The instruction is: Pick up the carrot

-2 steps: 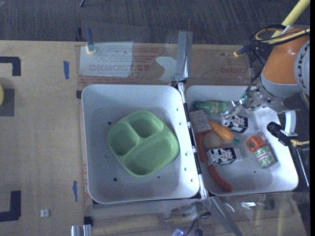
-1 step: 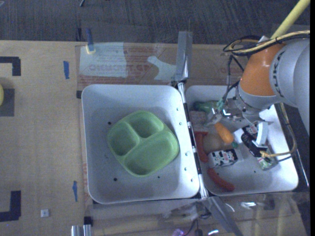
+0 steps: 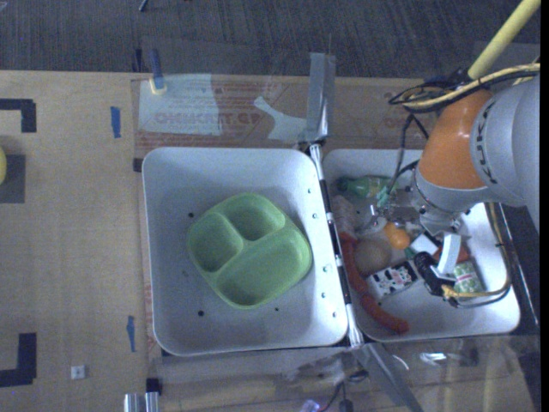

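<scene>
Orange shows beneath the gripper (image 3: 403,234), lowered into the right bin (image 3: 502,320); perhaps the carrot (image 3: 396,237), ungrasped as far as visible, finger state unclear.

camera: one, fixed overhead | slanted down | covers both bins (image 3: 163,230)

Two white bins sit side by side. The left bin (image 3: 163,230) holds one green divided plate (image 3: 249,249). The right bin (image 3: 497,316), beside that plate, holds one red chili pepper (image 3: 364,288) among cluttered items too jumbled to count.
</scene>
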You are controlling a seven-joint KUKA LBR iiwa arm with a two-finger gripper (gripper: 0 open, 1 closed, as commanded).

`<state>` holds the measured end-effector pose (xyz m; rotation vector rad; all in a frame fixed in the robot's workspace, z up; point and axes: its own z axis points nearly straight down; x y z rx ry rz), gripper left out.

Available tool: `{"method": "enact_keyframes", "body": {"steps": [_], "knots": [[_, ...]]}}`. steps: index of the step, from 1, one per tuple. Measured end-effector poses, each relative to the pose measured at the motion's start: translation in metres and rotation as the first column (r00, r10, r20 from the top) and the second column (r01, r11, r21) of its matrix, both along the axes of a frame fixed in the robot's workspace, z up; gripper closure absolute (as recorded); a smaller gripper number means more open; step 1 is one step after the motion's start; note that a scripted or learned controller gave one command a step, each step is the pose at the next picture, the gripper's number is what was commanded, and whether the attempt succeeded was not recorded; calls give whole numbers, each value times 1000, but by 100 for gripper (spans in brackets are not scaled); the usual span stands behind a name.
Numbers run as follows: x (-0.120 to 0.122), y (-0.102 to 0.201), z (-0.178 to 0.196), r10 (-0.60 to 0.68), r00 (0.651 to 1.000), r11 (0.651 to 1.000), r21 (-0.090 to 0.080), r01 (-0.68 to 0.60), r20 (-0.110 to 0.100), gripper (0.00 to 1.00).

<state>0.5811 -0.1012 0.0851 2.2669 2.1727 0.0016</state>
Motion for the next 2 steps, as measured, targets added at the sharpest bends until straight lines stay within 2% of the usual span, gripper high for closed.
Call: {"method": "enact_keyframes", "body": {"steps": [1, 2], "knots": [[0, -1, 7, -3, 1000, 1000, 2, 3, -3, 100], [65, 74, 96, 21, 1000, 1000, 0, -21, -8, 100]]}}
